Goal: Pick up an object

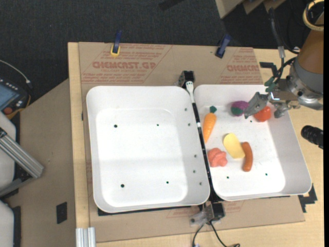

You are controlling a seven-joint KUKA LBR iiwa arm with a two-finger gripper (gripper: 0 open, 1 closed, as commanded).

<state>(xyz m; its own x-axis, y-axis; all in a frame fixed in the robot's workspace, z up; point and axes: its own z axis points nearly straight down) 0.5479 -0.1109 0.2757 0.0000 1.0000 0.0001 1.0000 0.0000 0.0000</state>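
My pincer (267, 106) apart, astride tomato (262, 114) in right bin (288, 184). Step: grasping. Next: close, then lift straight.

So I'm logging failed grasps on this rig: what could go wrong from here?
The gripper sits right over the red piece, with the purple piece close beside it, so a finger might nudge the neighbour or catch both. These two lie near the right bin's far wall, which could crowd the approach. The small rounded red piece may also slip out.

arm: reaches in from right | pincer (267, 106): lowered, fingers apart
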